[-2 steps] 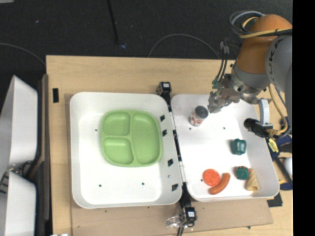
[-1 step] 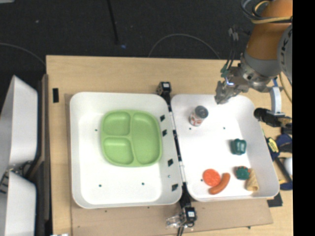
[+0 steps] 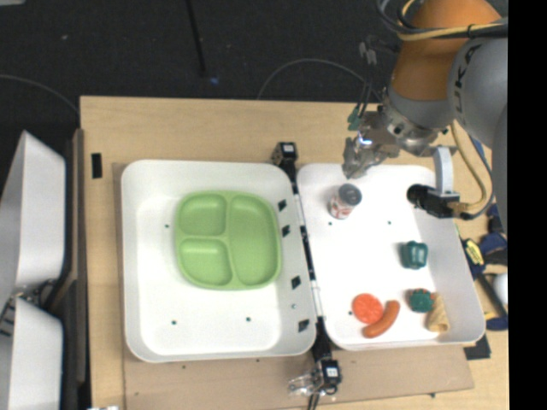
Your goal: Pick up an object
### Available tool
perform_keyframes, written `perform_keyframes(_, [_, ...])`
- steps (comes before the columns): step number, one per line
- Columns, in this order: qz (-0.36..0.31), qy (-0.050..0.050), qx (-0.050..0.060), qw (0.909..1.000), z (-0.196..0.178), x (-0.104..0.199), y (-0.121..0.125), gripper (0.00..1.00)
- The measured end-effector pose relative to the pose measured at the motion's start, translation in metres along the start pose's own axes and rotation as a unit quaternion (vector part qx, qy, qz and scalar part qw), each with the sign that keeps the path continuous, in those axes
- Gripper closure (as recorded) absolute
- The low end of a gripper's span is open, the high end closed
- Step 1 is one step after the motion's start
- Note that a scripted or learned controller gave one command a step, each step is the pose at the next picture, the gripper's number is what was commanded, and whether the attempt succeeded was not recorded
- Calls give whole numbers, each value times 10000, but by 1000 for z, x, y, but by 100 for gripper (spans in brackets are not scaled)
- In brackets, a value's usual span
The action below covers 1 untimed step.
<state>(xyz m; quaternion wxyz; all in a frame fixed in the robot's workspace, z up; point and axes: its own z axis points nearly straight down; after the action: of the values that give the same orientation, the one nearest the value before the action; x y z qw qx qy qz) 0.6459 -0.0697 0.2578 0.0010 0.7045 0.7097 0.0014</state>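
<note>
The arm (image 3: 444, 58) reaches down over the right bin's (image 3: 444, 336) far edge. Its claw (image 3: 357, 162) hangs just above the can (image 3: 344, 202); whether it is open, I cannot tell.

A wooden bench (image 3: 102, 126) bears two white bins (image 3: 145, 254) (image 3: 385, 186) side by side.

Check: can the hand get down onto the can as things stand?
Probably yes. The hand hangs just above the can near the right bin's back corner, and nothing crowds the can.

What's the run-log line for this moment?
gripper above small red-and-grey can | right white bin | nothing seen held
</note>
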Motion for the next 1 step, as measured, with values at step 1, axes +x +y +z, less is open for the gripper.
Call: perform_keyframes(1, [3, 0, 13, 10000, -4, 52, -5, 100])
